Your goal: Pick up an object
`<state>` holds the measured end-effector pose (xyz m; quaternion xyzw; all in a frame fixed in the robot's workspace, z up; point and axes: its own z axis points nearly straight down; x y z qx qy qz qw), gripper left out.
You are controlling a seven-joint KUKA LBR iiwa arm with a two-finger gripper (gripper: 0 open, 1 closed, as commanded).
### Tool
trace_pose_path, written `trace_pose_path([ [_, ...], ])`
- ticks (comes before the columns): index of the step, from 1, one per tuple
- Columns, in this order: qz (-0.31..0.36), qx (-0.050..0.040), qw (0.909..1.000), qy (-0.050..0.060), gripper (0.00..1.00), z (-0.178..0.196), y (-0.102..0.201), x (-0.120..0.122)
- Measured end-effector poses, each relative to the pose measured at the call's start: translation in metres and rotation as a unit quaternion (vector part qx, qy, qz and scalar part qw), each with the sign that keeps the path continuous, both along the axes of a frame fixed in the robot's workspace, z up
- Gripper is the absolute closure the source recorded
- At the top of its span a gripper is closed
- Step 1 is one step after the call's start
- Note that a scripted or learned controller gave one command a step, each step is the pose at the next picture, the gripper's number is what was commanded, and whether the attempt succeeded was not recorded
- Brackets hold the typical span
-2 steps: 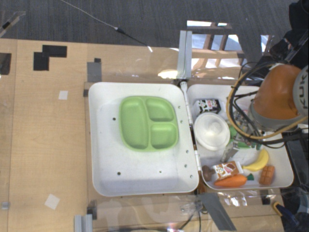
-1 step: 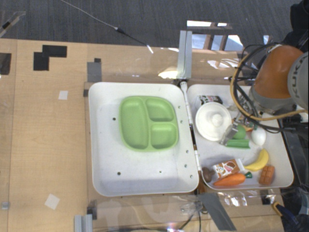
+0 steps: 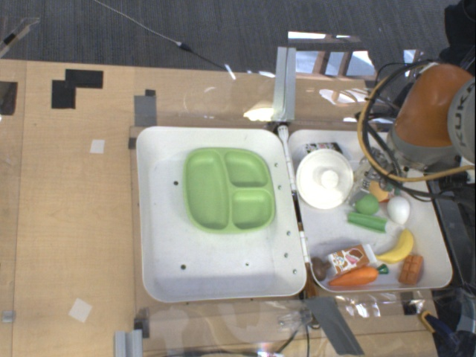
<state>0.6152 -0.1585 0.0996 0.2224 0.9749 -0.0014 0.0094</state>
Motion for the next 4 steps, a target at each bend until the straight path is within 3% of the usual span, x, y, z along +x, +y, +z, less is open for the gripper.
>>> trace_pose_path([
  [1, 0.045, 0.0011, 0.9990, -0.001, 1.00, 0.102, 0.049, 0.041],
  [2, 0.172, 0.0006, 0.9851, 0.006, 1.00, 0.039, 0.005, 0.006],
  [3, 0.148, -0.0002, 0.9890, -0.001, 1.00, 0.138, 0.032, 0.029],
  [4, 0.200, 0.0005, 0.9797, 0.008, 1.00, 0.067, -0.035, -0.009],
])
